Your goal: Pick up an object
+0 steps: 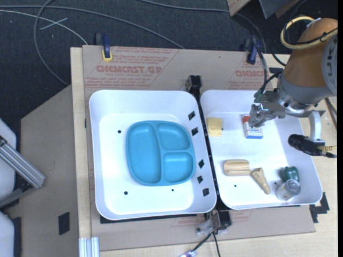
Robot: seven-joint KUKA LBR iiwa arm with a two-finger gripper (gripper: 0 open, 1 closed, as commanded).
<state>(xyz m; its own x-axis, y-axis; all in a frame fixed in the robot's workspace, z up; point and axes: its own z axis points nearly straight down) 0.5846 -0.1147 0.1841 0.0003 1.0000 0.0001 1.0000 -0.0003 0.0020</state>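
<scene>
From my seat I see the grey two-finger gripper (256, 120) low over the right-hand shallow white bin (230, 100), directly above a small red, white and blue packet (253, 132) that lies near the bin's middle rear. The packet sits just under and slightly toward the near side of the tool, touching or almost touching it; I cannot tell which. Its longer side seems to run across the bin, left to right. Whether the tool is released or clenched I cannot tell from this slant.

I judge the packet to be the target, so the coming move needs little more than a straight drop.

Well apart, nearer me, lie a tan rounded block (236, 167) and a beige wedge (261, 180).
</scene>
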